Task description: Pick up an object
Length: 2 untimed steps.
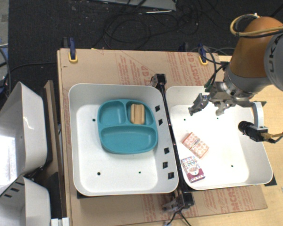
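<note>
- Nearest the camera, in the right bin [259, 173], a small pink-and-white packet [192, 168] lies flat close to the bin's left wall, low in the bin.
- Just beyond it a second packet, the peach-patterned one [195, 144], also lies flat, turned at a slant. The two sit near each other, corners close; I cannot tell whether they touch. Both lie loose on the floor, so either could be my pick.
- In the left bin [80, 140] a teal divided tray [127, 127] rests flat, with a tan block [137, 114] lying in its upper right compartment.
- Farther back, over the upper part of the right bin, my gripper [211, 105] hangs with both fingers spread apart and nothing between them.
- I am well apart from the packets, above and behind them.
- My arm comes in from the right, the orange band [254, 46] above my wrist, the wrist bent so the fingers point down toward the bin floor.
</note>
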Available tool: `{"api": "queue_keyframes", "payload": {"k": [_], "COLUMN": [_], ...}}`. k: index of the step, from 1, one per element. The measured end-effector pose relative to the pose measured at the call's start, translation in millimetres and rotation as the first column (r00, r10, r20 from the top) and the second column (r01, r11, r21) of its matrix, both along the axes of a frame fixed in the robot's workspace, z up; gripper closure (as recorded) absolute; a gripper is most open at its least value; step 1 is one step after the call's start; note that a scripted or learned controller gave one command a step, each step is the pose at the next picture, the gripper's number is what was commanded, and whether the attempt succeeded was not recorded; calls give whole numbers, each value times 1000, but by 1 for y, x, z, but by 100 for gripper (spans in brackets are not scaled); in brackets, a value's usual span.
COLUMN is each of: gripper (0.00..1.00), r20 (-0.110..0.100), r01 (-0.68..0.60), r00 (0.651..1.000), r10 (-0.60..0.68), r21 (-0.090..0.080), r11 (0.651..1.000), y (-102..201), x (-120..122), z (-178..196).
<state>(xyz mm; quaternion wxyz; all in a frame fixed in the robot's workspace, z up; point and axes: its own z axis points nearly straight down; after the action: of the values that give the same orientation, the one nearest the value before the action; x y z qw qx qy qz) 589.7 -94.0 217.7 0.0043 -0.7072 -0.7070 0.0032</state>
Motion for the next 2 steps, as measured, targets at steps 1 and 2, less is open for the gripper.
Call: {"api": "queue_keyframes", "payload": {"k": [1, 2], "gripper": [0, 0], "r20": [10, 6], "r01": [-1, 0], "r00": [1000, 1000], "r10": [1, 0], "r21": [-1, -1], "r11": [1000, 1000], "y": [0, 3], "x": [2, 8], "z": [5, -40]}}
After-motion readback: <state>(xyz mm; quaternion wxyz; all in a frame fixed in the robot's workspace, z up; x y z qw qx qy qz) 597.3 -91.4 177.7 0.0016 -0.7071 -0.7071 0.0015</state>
